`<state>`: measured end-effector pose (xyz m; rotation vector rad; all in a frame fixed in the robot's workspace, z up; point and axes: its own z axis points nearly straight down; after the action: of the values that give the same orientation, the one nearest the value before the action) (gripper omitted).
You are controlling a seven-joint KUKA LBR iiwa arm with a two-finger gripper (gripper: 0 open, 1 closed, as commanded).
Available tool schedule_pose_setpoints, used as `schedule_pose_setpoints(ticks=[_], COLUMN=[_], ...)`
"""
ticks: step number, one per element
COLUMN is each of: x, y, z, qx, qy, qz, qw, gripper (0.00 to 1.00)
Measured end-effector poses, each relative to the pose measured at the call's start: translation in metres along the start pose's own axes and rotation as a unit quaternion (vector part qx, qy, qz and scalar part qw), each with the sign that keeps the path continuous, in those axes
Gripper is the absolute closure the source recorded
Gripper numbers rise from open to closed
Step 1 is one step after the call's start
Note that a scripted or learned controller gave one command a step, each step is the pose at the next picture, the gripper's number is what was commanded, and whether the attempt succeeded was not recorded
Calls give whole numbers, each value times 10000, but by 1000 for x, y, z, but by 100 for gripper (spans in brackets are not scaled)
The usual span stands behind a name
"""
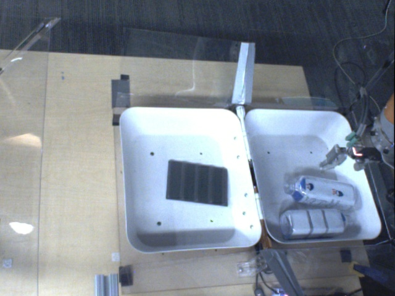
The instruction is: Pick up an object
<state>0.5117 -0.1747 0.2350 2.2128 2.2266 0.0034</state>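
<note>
Where bottle [322,192] nears pack [313,223], dark mat [197,182] opposite.

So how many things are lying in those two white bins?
3. A dark ribbed rectangular pad lies in the left shallow white bin. A white tube with a blue cap and a grey ridged pack lie in the right shallow white bin.

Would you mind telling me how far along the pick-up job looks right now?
Nothing looks picked up yet. The dark ribbed rectangular pad lies flat in the left white bin; the clear plastic bottle and grey ridged block lie in the right white bin. The claw sits above the bottle. Grasping and lifting remain.
</note>
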Motion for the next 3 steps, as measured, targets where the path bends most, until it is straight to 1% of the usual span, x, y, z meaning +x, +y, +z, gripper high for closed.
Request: schedule_pose_setpoints(ticks=[1, 2, 3], x=[40, 53, 54], y=[18, 7, 10], z=[112, 145, 133], qx=[8, -50, -91], qy=[6, -14, -17], qz=[-886, -1102, -1107], qw=[9961, 9939, 9938], gripper=[0, 0, 100])
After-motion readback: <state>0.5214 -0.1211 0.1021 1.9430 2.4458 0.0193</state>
